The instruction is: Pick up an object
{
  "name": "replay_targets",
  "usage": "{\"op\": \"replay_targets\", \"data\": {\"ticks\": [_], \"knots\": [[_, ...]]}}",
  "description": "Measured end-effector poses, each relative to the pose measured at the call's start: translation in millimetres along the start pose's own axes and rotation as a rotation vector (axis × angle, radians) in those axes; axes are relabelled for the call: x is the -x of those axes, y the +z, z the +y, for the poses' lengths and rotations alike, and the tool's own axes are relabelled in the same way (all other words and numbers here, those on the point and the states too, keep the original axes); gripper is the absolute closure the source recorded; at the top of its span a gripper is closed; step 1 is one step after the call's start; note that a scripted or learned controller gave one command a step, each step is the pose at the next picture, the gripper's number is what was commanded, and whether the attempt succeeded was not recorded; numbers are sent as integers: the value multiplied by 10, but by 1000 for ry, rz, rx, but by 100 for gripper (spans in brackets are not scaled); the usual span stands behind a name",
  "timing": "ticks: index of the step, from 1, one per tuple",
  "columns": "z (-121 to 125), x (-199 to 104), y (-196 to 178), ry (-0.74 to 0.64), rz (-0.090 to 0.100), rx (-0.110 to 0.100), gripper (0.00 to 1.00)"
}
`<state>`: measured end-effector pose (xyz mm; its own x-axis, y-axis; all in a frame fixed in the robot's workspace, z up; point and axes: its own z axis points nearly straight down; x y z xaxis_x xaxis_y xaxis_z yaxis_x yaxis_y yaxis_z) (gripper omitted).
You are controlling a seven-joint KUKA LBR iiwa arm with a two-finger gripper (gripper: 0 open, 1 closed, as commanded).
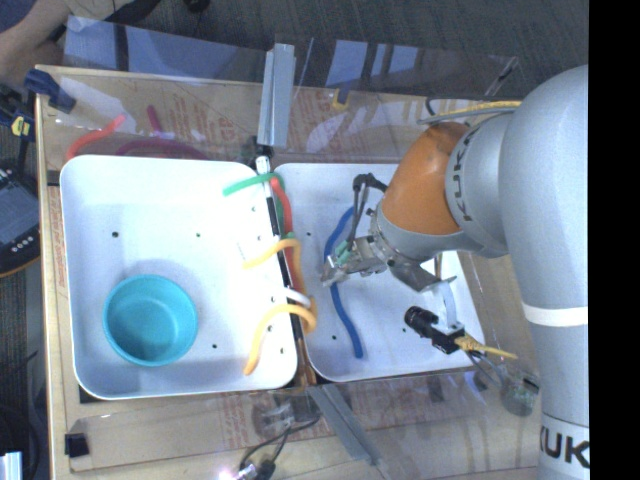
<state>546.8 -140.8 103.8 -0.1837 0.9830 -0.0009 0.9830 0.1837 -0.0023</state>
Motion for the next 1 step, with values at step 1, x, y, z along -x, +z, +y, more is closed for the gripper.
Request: {"op": "replay_targets", "data": {"ticks": [1], "knots": [[274, 123, -1386, -71, 1, 1, 100]]}}
